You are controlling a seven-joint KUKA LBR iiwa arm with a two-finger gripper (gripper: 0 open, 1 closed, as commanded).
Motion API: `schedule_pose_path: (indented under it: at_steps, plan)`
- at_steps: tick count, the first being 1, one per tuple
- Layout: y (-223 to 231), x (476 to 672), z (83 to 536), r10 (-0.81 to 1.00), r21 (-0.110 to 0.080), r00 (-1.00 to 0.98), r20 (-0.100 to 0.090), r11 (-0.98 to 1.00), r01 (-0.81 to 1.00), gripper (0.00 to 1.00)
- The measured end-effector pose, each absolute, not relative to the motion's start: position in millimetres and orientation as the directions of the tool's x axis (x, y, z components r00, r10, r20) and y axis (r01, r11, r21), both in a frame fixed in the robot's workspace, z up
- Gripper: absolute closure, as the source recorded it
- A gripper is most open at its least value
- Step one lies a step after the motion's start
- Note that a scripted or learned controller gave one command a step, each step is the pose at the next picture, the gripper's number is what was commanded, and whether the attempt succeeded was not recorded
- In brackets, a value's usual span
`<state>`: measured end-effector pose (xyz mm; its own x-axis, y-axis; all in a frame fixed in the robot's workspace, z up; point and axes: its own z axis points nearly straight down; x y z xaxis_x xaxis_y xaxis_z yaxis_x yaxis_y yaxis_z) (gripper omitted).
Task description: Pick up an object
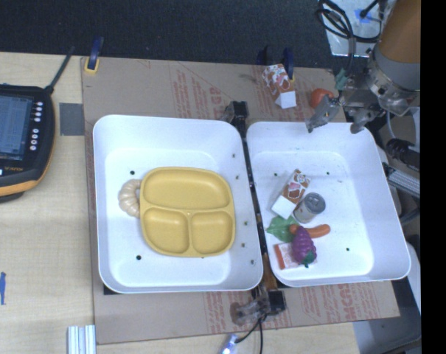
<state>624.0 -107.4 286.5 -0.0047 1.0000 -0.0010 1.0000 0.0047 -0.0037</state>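
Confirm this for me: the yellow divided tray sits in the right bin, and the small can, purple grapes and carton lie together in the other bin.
Not quite. The yellow divided tray sits in the left bin, not the right. The camera view shows it there, while the small can, purple grapes and carton do lie together in the other bin, the right bin.

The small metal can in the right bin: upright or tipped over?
Tipped. The can lies on its side, its round end facing the camera, leaning against the small carton in the right bin.

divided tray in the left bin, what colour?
Plain mustard yellow, no pattern: the divided tray in the left bin, seen in the camera view.
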Motion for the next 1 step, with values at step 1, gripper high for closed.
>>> schedule_pose_path:
  at_steps: [1]
  plan:
    - [-126.2,624.0,165.9,1.000,-0.006,-0.004,-0.002,0.004,1.000,0.00]
